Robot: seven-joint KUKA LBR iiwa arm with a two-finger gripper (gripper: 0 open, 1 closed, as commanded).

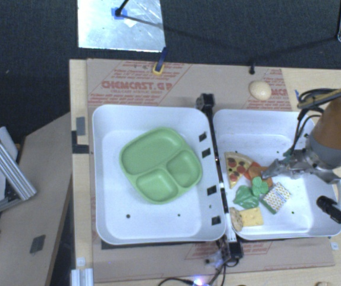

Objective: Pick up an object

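Observation:
The right bin (259,121) holds several toy foods near its left wall. A pizza slice (238,163) lies farthest back, with a red piece (256,171) at its right edge. In front of them are a green leafy toy (250,193), a small patterned block (276,198) and a yellow slice (250,217). My gripper (272,171) reaches in from the right, low over the bin, its tip right beside the red piece and just above the green toy. Nothing is visibly held.
In the left bin (113,216) lies a green divided plate (161,164). A beige egg-shaped object (259,89) rests on the cardboard behind the right bin. The arm's body and cables (331,136) cover that bin's right side. Black clips (216,189) line the divider.

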